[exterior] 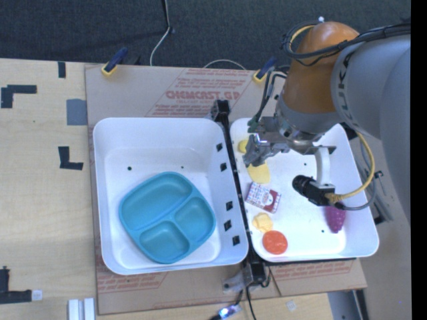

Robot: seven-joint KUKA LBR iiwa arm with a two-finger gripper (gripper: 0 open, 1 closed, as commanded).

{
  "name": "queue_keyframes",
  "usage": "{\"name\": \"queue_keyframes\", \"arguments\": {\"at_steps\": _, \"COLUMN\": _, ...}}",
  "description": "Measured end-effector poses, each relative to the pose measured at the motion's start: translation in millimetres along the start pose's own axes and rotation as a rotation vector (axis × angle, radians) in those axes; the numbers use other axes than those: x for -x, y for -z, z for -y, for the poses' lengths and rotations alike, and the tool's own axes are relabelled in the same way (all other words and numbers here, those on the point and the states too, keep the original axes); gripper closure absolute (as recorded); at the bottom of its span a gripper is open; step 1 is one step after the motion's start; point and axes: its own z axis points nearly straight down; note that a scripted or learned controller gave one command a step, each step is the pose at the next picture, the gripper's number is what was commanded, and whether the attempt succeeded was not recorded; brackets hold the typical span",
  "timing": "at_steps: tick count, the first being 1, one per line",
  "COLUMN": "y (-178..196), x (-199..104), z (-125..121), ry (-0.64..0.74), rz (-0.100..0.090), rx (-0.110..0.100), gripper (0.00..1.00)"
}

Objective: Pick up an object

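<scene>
My gripper (256, 153) hangs low over the left part of the right bin (357, 245), just above a pale yellow object (260, 173). Below that lies a small red and white packet (261, 197). Further toward the front are a small yellow piece (261, 222) and an orange-red round object (275, 243). A purple object (335, 219) lies at the right side of the bin, beside a black part of the arm (310, 188). Another yellow bit (242, 147) peeks out by the bin's left wall.
The left bin (107, 145) holds a blue divided plate (167, 216). A black divider with clips (230, 179) runs between the bins. The arm's grey and orange body (320, 72) covers the back of the right bin. Cardboard lies under both bins.
</scene>
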Motion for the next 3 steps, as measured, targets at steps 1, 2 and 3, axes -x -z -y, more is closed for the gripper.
{"name": "queue_keyframes", "arguments": {"at_steps": 1, "y": 1, "x": -45, "z": -18, "ry": 0.0, "rz": 0.0, "rx": 0.003, "gripper": 1.0}}
{"name": "queue_keyframes", "arguments": {"at_steps": 2, "y": 4, "x": -91, "z": -27, "ry": 0.0, "rz": 0.0, "rx": 0.003, "gripper": 1.0}}
{"name": "queue_keyframes", "arguments": {"at_steps": 3, "y": 4, "x": -88, "z": -27, "ry": -0.003, "rz": 0.002, "rx": 0.002, "gripper": 0.0}}
